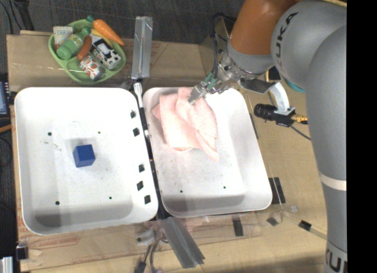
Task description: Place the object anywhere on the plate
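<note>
Nearest us, the left bin (35, 207) held a small blue cube (84, 155) on its floor, well apart from the arm. In the right bin (253, 172) we saw a pale pink cloth (187, 126), crumpled and folded w/ soft creases, lying in the far half toward the bin's left side. The gripper (197, 94) sat at the cloth's far edge, tips touching or pinching the fabric; we couldn't tell which. Beyond, a green bowl (62, 60) of toy food.

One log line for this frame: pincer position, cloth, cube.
pincer: over pink cloth's top edge, right bin | pink cloth: crumpled, upper right bin | blue cube: left bin, apart
</note>
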`<state>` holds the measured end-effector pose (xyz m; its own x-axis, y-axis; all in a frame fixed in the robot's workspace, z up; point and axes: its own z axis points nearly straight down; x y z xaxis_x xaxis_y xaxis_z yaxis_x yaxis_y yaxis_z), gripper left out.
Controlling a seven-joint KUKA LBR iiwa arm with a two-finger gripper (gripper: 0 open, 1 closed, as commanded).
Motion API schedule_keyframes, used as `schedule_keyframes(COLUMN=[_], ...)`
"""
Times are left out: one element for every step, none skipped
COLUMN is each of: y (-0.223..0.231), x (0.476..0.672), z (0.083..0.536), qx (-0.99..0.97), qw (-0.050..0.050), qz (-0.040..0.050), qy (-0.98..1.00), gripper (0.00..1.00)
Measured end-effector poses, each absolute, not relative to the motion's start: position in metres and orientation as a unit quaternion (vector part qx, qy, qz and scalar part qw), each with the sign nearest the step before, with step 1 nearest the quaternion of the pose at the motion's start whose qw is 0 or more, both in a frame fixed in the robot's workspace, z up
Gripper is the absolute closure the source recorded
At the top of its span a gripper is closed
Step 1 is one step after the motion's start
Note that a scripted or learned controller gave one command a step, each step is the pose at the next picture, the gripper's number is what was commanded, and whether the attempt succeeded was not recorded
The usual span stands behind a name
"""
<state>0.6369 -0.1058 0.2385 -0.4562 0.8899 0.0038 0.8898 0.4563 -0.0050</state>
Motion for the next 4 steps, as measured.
schedule_keyframes(y=[-0.104,-0.043,0.004,0.047], x=[0.637,0.644,0.641,0.646], z=[0.232,0.233,0.24,0.233], qx=[-0.519,-0.335,-0.139,0.003], qw=[0.002,0.003,0.003,0.002], qz=[0.0005,0.0011,0.001,0.0006], qy=[-0.855,-0.942,-0.99,-1.0], gripper=[1.0,1.0,1.0,1.0])
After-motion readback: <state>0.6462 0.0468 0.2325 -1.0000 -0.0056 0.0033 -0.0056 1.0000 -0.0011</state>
